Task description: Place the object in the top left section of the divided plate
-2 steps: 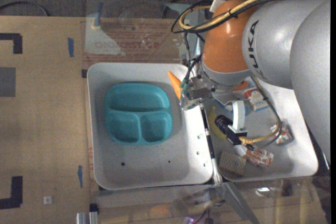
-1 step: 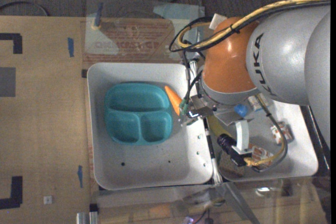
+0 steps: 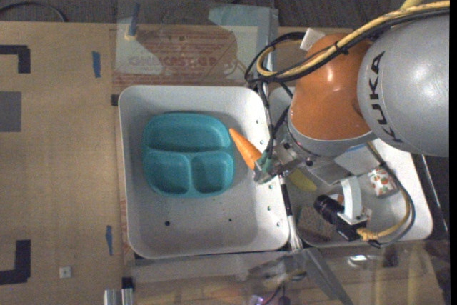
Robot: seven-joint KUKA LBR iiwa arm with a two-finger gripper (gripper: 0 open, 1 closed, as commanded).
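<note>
A teal divided plate (image 3: 187, 153) lies in the left white bin (image 3: 214, 232), with one long section at the far side and two smaller ones nearer. An orange carrot (image 3: 243, 144) slants just off the plate's right rim, its tip pointing up-left toward the plate. My gripper (image 3: 262, 168) reaches in from the right over the bin's right wall and is shut on the carrot's lower right end. Whether the carrot hangs above the bin floor or touches it is unclear.
The arm's orange band and grey body cover much of the right bin (image 3: 421, 225). There a yellow item (image 3: 303, 181), a white item with red marks (image 3: 382, 183) and a greyish-brown lump (image 3: 313, 222) peek out. A clear plastic sheet (image 3: 178, 50) lies behind the bins.
</note>
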